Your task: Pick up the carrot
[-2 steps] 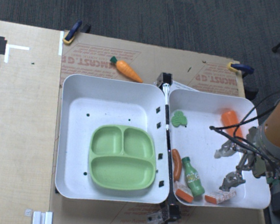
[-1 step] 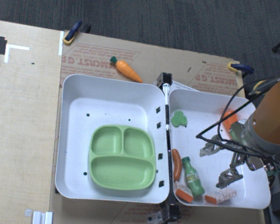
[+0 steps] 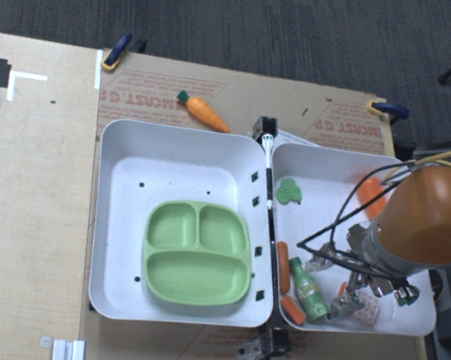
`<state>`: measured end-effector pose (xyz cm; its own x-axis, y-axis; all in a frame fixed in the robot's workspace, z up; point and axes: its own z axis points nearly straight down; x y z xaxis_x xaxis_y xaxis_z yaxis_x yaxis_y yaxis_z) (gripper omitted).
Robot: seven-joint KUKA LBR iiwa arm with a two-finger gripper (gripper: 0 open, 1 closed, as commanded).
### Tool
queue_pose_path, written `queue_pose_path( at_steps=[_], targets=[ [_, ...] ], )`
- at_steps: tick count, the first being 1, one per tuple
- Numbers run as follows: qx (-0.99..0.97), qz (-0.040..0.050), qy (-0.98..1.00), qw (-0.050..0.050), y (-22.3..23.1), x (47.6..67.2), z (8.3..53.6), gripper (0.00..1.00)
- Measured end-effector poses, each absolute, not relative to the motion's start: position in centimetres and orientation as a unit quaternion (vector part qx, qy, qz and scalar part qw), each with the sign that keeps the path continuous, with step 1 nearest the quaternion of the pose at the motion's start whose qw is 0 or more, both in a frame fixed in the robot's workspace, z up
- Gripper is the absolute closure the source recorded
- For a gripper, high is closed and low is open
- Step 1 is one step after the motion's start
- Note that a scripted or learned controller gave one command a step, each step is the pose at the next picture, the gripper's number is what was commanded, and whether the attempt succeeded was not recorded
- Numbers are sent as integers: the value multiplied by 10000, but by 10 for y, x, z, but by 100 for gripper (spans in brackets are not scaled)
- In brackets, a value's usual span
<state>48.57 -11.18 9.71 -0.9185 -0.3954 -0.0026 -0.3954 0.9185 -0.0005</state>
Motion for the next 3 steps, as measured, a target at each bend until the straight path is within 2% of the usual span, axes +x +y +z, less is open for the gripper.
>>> queue_pose_path(
  at_steps=[1, 2, 3],
  targets=[
    [-3067, 1, 9518, 23, -92, 568, 159, 0],
    [-4030, 2, 9152, 28, 48, 564, 193, 0],
    [-3803, 7, 9248, 21, 178, 576, 149, 0]
  ],
)
